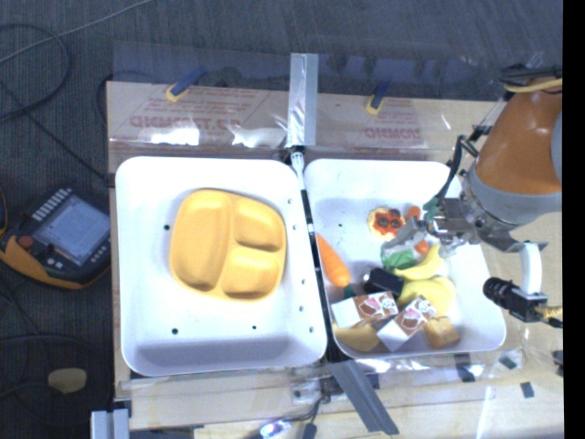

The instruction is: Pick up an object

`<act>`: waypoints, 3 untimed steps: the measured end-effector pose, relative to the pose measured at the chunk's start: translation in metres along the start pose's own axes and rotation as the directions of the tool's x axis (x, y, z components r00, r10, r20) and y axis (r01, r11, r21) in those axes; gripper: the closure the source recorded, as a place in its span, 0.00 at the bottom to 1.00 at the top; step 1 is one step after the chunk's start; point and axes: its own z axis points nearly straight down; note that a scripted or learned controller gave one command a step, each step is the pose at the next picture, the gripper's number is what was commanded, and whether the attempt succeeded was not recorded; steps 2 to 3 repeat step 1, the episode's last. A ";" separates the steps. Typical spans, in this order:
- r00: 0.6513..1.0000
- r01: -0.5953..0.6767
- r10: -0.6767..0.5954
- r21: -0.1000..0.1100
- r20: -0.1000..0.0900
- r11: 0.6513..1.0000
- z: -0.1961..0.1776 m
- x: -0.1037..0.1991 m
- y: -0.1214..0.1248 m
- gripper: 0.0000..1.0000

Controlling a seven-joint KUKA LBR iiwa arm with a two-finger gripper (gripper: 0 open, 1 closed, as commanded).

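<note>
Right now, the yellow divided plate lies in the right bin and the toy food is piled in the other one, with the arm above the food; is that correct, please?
Not quite: the yellow divided plate lies in the left bin, as the camera view shows. The toy food, such as the carrot, is piled in the right bin, with the arm above it.

Mixed toy food (402,286), heaped, right bin (347,186)

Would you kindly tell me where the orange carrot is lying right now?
The carrot lies in the right bin, against its left wall beside the divider, just above the small milk cartons.
</note>
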 end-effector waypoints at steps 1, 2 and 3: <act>0.960 -0.280 0.280 0.001 0.001 0.960 0.014 -0.007 0.038 0.00; 0.960 -0.280 0.280 0.001 0.001 0.960 0.014 -0.007 0.038 0.00; 0.960 -0.280 0.280 0.001 0.001 0.960 0.014 -0.007 0.038 0.00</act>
